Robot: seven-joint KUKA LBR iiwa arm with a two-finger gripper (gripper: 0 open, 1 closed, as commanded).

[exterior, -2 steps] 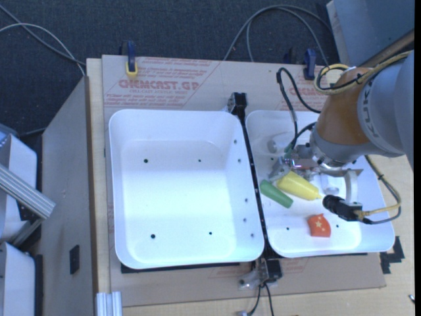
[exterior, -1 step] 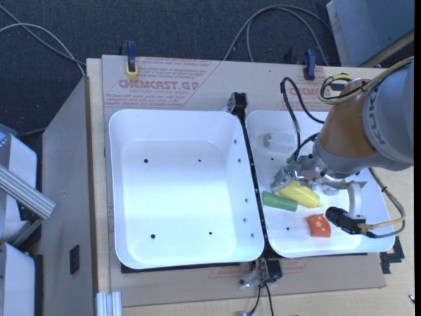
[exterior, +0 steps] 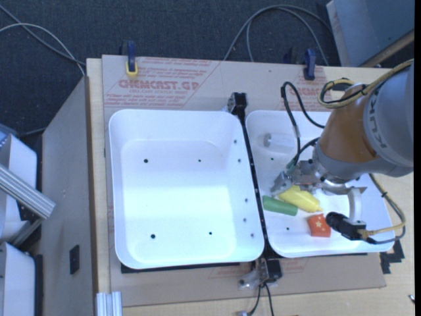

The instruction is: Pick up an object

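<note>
In the right bin (exterior: 283,242) lie a yellow object (exterior: 299,199), a green cylinder (exterior: 279,206) next to it on the left, and a small orange-red block (exterior: 318,225) toward the front. My gripper (exterior: 294,180) hangs low over the yellow object, just behind it; the arm's grey body and orange band (exterior: 348,137) cover much of the bin's right half. A small grey object (exterior: 268,139) rests near the bin's back wall.
The left bin (exterior: 125,176) stands beside the right one, split from it by a black divider (exterior: 250,170). Cables (exterior: 296,110) loop over the right bin's back. Blue clamps (exterior: 131,63) pin the board at the far edge.
</note>
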